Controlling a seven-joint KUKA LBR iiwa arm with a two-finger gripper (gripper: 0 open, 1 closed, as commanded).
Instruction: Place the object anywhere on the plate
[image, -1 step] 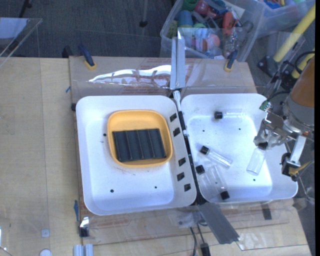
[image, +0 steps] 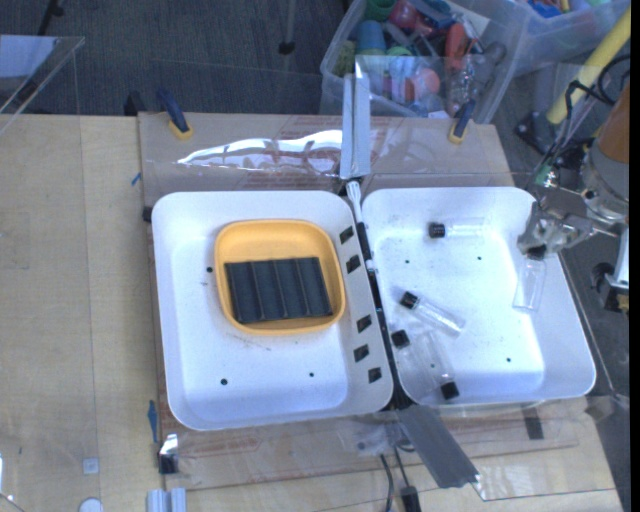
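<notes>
Camera view
Claw (image: 537, 247): we see it at the right bin's (image: 480, 375) right wall, gripping a clear tube (image: 529, 283) that hangs just below it.
Plate (image: 279, 274): yellow, in the left bin (image: 190, 390), well left of the claw, bearing a dark ribbed block (image: 278, 290).
Other tubes (image: 430, 312): we see them loose, left of the claw.

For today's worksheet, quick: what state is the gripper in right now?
Gripper: over the right bin's far right edge; whether it is open, closed or gripping the clear tube below it cannot be told.
</notes>
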